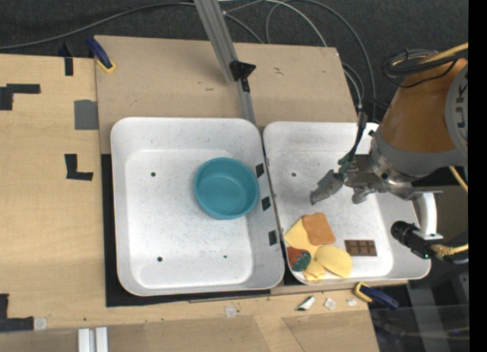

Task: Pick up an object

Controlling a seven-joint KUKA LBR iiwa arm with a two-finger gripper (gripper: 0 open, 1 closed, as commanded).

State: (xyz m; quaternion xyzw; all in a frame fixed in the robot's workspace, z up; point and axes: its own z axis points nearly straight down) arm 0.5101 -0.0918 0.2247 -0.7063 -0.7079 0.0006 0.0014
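Camera view shows the gripper (340, 191) over the middle of the right bin (300, 139), its fingers spread wide with nothing between them. Toys crowd that bin's near-left corner: an orange slab (318, 229) on a yellow piece (296, 232), a pale yellow lump (334, 261), and a brown chocolate bar (361, 248) along the near edge. A teal bowl (225, 188) sits in the left bin (141, 214), toward its right side.
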